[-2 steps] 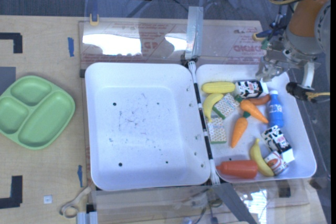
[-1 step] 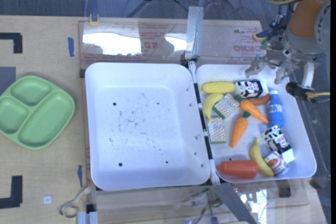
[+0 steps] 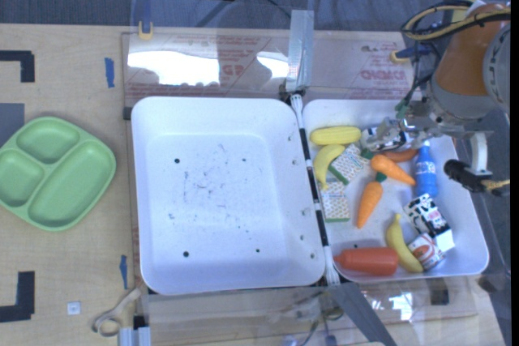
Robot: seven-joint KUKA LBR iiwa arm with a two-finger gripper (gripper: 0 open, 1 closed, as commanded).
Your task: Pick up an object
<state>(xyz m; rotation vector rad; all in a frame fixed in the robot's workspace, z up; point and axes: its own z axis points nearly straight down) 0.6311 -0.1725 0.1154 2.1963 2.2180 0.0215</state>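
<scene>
Red and sausage-shaped, a plastic toy (image 3: 367,259) lies nearest the camera against the front wall of the right-hand white bin (image 3: 478,243), well below the pincer (image 3: 388,135) as the view runs. That pincer hangs over the bin's back part; whether it is released or clenched cannot be told, since its tip is lost among the clutter beneath it.

Just under the pincer lies a small black-and-white toy (image 3: 388,138), with a yellow plastic banana (image 3: 334,135) close on its left and an orange plastic carrot (image 3: 391,168) just below. A blue bottle with a white cap (image 3: 425,172) stands a little down and to its right. Further down are a second carrot (image 3: 368,202), two chequered packets (image 3: 347,166), a cow-patterned carton (image 3: 428,215) and another banana (image 3: 400,241).

Any of these would serve as the object to pick up. They look light, hollow and stiff, and their smooth plastic is probably slippery, so a grip across the narrow middle of a carrot or banana seems safest. The bottle may roll or topple.

Room is tight: items touch or overlap, and the bin's back wall and the divider between bins stand close to the pincer's left and rear. By contrast the left-hand white bin (image 3: 162,255) offers open floor, and beyond it sits a green sectioned plate (image 3: 53,172).
</scene>
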